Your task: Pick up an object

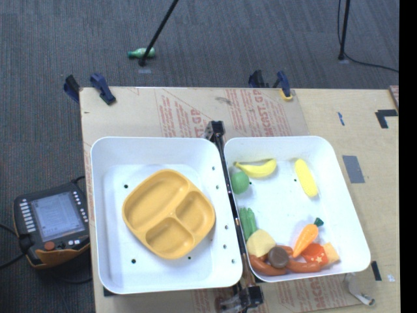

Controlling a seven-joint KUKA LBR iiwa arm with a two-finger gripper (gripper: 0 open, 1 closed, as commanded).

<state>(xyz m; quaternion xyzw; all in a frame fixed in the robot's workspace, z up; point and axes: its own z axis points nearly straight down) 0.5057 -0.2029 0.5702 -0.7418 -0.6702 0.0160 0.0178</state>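
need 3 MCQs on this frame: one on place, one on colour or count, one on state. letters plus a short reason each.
1. Where is the divided plate?
A. In the left bin
B. In the right bin
C. On the floor

2. What colour is that plate?
A. Blue
B. Yellow
C. Red

3. How does the carrot lie?
A. Alone on the bare bench
B. On the plate
C. In the crowded near corner of the right bin, among other toy food

Answers:
1. A: the plate sits in the left bin, on its floor.
2. B: it is yellow all over, with three compartments.
3. C: the carrot rests in the right bin beside the tomato and the sausage, while the banana lies apart near the far wall.
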